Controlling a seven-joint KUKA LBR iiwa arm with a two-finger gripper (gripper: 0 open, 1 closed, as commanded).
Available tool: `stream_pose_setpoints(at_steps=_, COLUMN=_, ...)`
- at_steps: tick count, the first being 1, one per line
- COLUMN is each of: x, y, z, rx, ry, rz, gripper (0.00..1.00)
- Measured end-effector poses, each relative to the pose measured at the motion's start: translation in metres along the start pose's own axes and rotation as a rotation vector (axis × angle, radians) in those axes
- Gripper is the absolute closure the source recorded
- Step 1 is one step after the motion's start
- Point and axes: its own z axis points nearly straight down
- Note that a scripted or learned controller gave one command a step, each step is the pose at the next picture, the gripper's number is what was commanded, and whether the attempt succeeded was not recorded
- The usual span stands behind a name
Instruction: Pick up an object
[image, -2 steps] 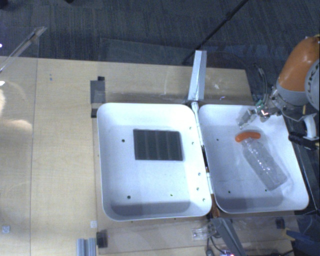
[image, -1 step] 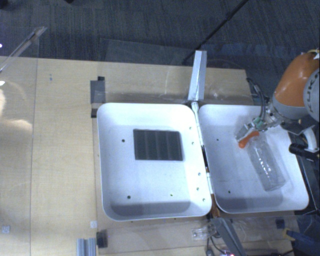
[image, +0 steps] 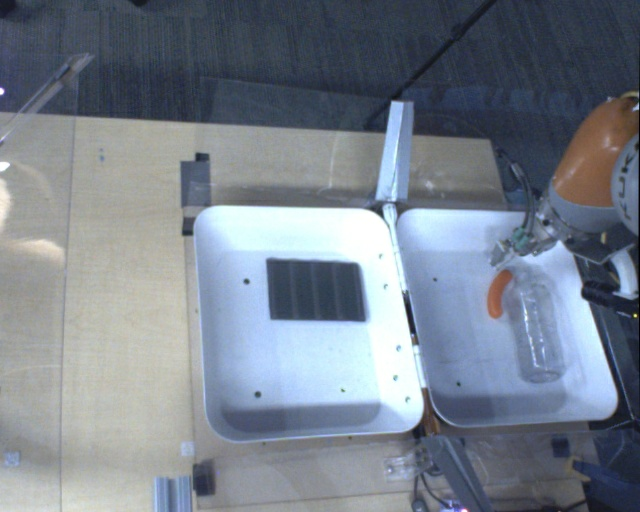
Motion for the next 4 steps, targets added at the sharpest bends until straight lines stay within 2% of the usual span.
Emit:
stream_pose_setpoints(at_steps=1, x=0.0, y=0.0, z=0.0, rx=0.0, ry=0.0, rz=0.0, gripper=0.0)
stream_pose_setpoints(at_steps=2, x=0.042, y=-0.033, z=0.012, rx=0.007, ry=0.006, rz=0.025, gripper=0.0)
stream_pose_setpoints(at_steps=3, x=0.042, y=-0.03, z=-0.001, rx=-0.001, ry=0.002, rz=0.024, gripper=1.0)
stream_pose_setpoints(at_steps=4, x=0.048, y=-0.043, z=-0.082, rx=0.007, ry=0.005, rz=-0.096, gripper=1.0)
